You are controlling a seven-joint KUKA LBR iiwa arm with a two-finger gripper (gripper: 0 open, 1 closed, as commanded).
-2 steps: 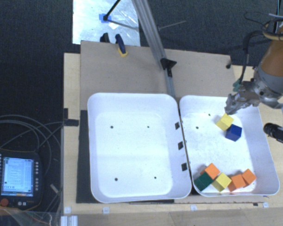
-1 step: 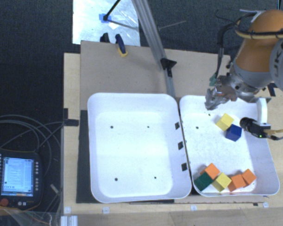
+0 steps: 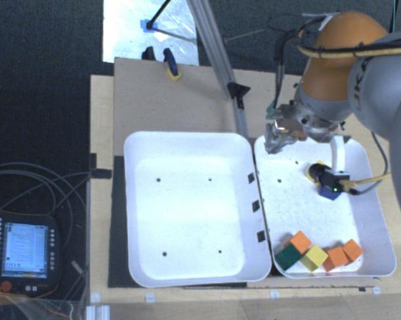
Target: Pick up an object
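The right bin (image 3: 376,215) holds five blocks: orange block (image 3: 301,242), green block (image 3: 288,257), yellow block (image 3: 313,258), and two more orange ones. The left bin (image 3: 186,208) sits on a brown bench (image 3: 183,103). The blocks lie well below the gripper (image 3: 278,140), toward the front edge.

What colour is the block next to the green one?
Yellow. The yellow block touches the green block in the right bin, seen in the camera view.
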